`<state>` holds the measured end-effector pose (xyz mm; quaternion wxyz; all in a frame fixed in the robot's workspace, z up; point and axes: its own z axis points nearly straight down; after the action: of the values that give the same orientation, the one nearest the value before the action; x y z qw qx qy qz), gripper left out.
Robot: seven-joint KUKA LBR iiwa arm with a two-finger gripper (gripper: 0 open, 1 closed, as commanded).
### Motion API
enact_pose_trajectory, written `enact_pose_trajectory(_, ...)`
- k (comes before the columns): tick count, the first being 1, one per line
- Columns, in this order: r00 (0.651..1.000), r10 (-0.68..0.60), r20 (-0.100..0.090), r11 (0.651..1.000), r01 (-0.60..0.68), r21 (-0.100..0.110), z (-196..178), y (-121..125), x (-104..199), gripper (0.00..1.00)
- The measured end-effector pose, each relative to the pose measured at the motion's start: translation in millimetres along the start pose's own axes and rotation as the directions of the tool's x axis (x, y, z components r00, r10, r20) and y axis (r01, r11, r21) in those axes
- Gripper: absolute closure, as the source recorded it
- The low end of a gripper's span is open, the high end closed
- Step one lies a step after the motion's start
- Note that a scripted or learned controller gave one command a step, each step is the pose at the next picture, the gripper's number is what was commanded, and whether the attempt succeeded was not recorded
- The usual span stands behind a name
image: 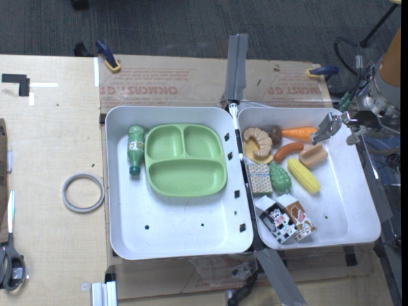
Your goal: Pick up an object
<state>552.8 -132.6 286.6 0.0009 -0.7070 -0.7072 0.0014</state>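
The right bin (pixel 357 196) holds several toy foods: a carrot (pixel 298 132), a red sausage (pixel 289 150), a hot dog bun (pixel 313 155), a yellow corn cob (pixel 303 174), a green vegetable (pixel 280 178), a tan pastry (pixel 257 142), a patterned packet (pixel 259 177) and two small cartons (pixel 284 222). My gripper (pixel 329 128) hangs over this bin's far right corner, just above and right of the carrot and bun. It looks open, with nothing between its fingers. In the left bin (pixel 172 234) lie a green divided plate (pixel 186 159) and a green bottle (pixel 134 148).
A metal post (pixel 236 65) rises behind the seam between the bins. Blue clamps (pixel 108 56) (pixel 322 72) grip the cardboard at the back. A tape ring (pixel 83 192) and scissors (pixel 9 263) lie on the bench to the left. Cables hang at the far right.
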Motion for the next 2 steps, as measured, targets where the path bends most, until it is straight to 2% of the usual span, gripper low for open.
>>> enact_pose_trajectory(1, 0.971, -0.238, -0.001, 0.971, 0.238, -0.001, 138.6, -4.2, -52.2, 0.00)
enact_pose_trajectory(2, 0.933, -0.361, 0.000, 0.933, 0.361, -0.002, 195.7, -10.0, -31.0, 0.00)
